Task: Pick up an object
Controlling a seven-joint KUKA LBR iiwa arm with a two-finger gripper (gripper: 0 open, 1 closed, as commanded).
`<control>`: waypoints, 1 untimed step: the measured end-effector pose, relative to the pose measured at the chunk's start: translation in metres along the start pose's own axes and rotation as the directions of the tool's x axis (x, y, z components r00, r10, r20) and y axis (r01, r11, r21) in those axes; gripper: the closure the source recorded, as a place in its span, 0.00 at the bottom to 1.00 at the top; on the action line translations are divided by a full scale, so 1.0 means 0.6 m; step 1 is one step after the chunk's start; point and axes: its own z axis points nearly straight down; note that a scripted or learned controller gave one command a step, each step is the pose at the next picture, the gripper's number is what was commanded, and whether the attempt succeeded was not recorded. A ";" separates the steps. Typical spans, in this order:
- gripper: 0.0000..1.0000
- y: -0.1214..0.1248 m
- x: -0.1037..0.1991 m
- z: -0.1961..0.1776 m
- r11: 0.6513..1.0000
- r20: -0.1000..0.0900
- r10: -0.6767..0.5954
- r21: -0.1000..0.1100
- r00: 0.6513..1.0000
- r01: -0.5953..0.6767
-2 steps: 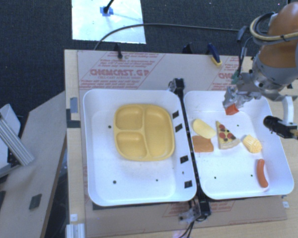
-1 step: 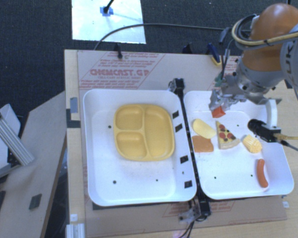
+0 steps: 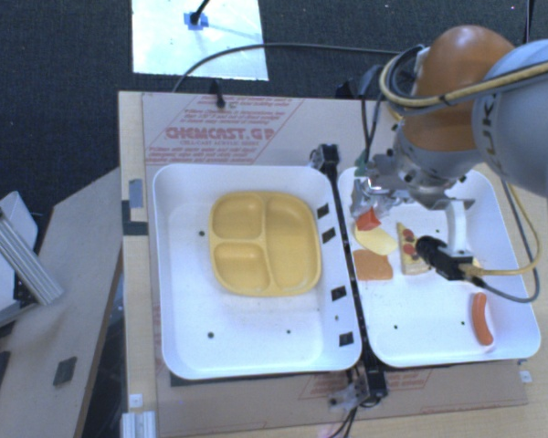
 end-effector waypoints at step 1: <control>1.00 -0.019 0.080 0.022 1.000 0.000 0.000 0.000 1.000 0.000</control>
